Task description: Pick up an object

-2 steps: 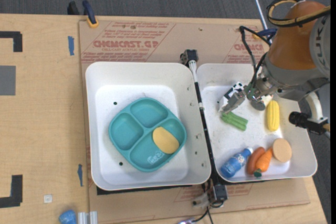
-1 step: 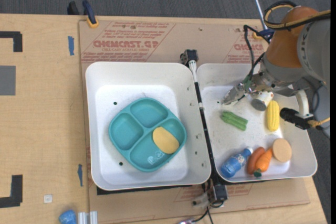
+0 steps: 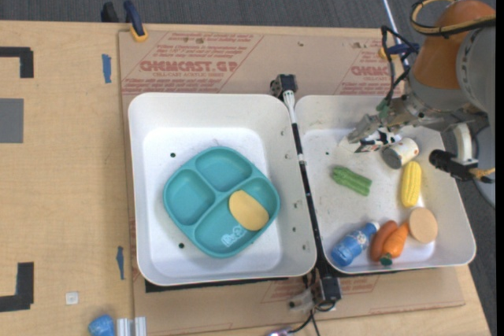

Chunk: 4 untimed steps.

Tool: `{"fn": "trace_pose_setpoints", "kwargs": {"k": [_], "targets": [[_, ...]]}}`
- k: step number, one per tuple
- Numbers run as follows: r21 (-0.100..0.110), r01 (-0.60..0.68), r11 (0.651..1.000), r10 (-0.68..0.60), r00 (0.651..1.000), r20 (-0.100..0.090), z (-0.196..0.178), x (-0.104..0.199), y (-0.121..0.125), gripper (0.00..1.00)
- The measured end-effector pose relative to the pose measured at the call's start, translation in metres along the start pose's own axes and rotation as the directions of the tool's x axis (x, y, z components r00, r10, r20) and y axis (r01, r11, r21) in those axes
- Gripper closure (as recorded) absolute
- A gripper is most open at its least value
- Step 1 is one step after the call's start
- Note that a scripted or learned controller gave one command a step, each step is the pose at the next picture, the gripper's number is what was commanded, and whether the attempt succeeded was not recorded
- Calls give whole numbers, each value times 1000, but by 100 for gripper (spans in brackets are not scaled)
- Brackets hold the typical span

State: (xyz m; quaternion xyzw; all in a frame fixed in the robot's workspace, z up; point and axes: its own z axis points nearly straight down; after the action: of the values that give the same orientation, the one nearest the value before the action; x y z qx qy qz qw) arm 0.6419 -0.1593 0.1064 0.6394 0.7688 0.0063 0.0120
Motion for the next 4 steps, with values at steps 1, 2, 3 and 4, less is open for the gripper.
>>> {"fn": "trace_pose_setpoints", "kwargs": {"k": [1,2,3,4], "targets": [[-4,131,991,-131,991,3,0,-3,7,0],[-5,199,980,-199,980,3,1,-4,10,0],[-5,267,964,-266,964,4,1,-4,11,0],[-6,345,939,-345,939,3,1,-3,11,0]]}}
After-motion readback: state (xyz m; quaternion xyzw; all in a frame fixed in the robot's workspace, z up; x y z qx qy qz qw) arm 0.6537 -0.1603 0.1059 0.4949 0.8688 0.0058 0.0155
